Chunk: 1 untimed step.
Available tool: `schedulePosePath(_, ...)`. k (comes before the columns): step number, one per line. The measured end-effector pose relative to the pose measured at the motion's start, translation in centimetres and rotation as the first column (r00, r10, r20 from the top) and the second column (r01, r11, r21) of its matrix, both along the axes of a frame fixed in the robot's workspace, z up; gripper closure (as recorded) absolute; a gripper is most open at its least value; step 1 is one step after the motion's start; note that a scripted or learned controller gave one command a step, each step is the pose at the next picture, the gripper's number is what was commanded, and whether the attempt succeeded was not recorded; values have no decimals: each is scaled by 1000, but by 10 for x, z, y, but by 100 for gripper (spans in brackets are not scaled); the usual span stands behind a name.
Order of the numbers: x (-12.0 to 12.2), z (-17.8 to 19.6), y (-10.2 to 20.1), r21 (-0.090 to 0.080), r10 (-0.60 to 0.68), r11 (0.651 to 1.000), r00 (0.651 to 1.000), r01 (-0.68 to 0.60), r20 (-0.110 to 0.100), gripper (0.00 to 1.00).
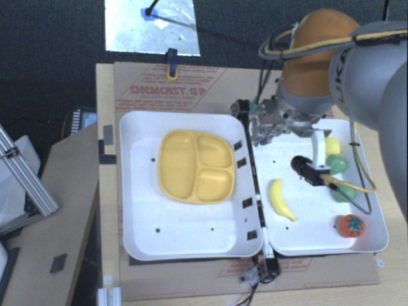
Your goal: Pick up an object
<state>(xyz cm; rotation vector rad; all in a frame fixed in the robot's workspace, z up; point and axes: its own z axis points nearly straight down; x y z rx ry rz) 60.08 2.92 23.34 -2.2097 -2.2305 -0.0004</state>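
A yellow banana (281, 200) lies in the right bin (306, 241), near its left wall. At the bin's front right corner rests a red-orange round fruit with a green stem (350, 225). Along the right side sit a small yellow piece (333, 147), a round green piece (338, 164) and another green piece (345, 191), partly behind a yellow cable. My gripper (262, 130) hangs low over the back left corner of the right bin, beside the divider between the bins. It is well behind the banana, and nothing is seen held in it.
The left bin (137, 222) holds a yellow divided plate (194, 166) at its middle. The grey arm with its orange band (315, 43) covers the back right of the right bin. Cardboard lies under both bins, and a shiny sheet (153, 18) lies behind.
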Motion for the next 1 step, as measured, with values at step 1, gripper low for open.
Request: schedulePosePath(1,-19,-9,45,0,0,1000,1000,0,0,100)
